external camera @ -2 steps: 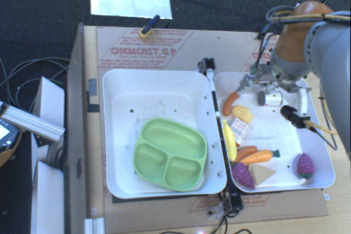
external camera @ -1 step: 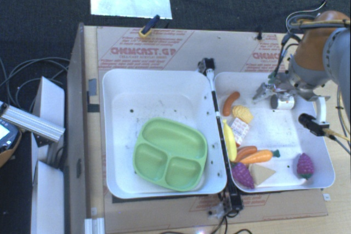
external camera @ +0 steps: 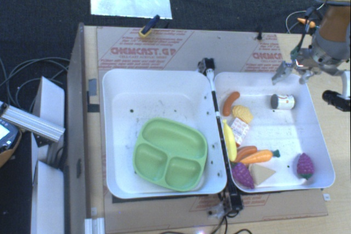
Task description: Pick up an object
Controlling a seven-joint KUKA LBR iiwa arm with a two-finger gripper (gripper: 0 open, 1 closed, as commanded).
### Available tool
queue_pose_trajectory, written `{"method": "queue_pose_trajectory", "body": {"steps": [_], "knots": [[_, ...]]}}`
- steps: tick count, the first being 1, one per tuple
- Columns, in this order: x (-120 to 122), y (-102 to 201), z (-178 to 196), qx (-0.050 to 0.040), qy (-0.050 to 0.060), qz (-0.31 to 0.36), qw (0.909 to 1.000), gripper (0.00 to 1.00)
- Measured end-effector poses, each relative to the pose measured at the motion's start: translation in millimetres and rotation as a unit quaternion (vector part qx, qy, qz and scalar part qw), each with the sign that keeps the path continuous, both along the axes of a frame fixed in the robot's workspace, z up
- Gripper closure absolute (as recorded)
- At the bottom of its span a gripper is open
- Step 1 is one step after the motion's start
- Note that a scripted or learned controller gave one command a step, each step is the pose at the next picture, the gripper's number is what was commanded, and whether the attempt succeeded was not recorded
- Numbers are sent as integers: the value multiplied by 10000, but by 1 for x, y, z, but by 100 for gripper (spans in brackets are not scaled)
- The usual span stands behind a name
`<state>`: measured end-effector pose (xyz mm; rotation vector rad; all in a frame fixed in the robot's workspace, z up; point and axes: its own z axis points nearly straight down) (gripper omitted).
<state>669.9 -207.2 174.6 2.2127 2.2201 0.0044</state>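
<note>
Overhead slanted view of the table (external camera: 164,44), which carries two shallow white bins side by side. Left bin (external camera: 118,118): a light green divided plate (external camera: 171,154) with three compartments lies flat toward the front right corner, near the shared wall. Right bin (external camera: 315,123): candidate objects cluster along its left wall. From back to front these are an orange sausage-shaped toy (external camera: 231,102), a yellow lumpy toy (external camera: 243,113), a white wrapped packet (external camera: 239,129), a yellow banana (external camera: 228,142) lying along the wall, a toy carrot (external camera: 258,157) with a green tip, a purple grape bunch (external camera: 242,175) and a pale wedge (external camera: 262,173) touching it. Further right, a small white cylinder (external camera: 282,101) with a dark end lies on its side near the back, well apart from the cluster; a second purple berry-like toy (external camera: 305,165) sits at the front right corner. The gripper (external camera: 293,70) hovers over the back rim of the right bin, fingers spread apart, nothing between them, just behind the white cylinder.
</note>
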Motion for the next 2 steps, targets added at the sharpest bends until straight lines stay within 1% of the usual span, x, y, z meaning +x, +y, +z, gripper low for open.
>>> {"method": "queue_pose_trajectory", "body": {"steps": [1, 2], "knots": [[-19, 1, -72, 4, 4, 5, 10000, 0], [-63, 15, -90, 15, 32, -12, 10000, 0]]}}
